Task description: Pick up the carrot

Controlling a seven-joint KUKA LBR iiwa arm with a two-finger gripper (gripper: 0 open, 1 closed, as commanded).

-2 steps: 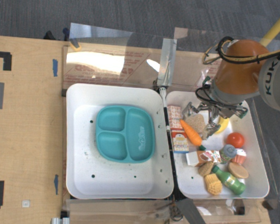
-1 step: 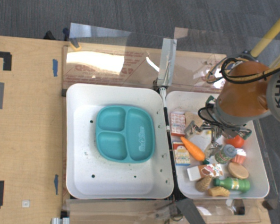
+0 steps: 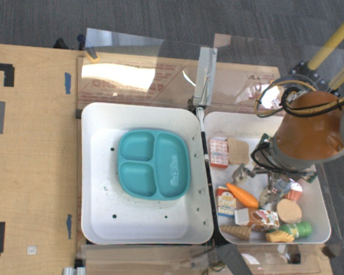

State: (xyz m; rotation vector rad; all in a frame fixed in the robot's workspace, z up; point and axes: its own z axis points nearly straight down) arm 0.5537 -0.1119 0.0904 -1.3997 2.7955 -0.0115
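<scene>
Your jaws (image 3: 271, 191), state unclear to me, hover beside the carrot (image 3: 243, 196); crowded neighbours risk a wrong grab.

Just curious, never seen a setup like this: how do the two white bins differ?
The left bin holds a teal divided plate and nothing else I can see; the right bin is crowded with small toy foods, including the carrot. The arm hangs over the right bin, not the left bin. Both are shallow, white and side by side.

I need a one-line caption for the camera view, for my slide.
KUKA arm's gripper hovers above the right bin, near the carrot; teal plate in left bin.
</scene>
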